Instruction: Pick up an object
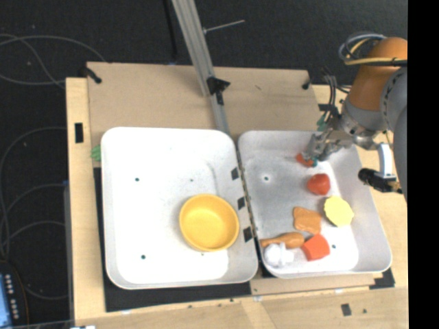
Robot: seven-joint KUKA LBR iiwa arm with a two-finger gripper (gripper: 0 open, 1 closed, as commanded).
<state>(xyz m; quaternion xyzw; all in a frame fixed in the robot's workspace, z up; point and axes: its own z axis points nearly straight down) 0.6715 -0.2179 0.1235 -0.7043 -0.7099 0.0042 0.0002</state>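
Observation:
My gripper (pixel 313 153) reaches down into the far part of the right bin (pixel 274 157). A small red object with a green bit (pixel 303 159) lies right at its tip, and I cannot make out whether it is gripped. Nearer in the same bin sit a red ball (pixel 318 184), a yellow disc (pixel 338 212), an orange chunk (pixel 306 219), a red block (pixel 315 247), an orange carrot-like piece (pixel 285 239) and a white object (pixel 276 255).
A yellow bowl (pixel 208 222) stands in the left bin (pixel 144 184) near its front right. A slanted metal pole (pixel 199 50) rises behind the bins, and its foot meets the divider. The arm's orange band (pixel 374 70) hangs over the bench's right edge.

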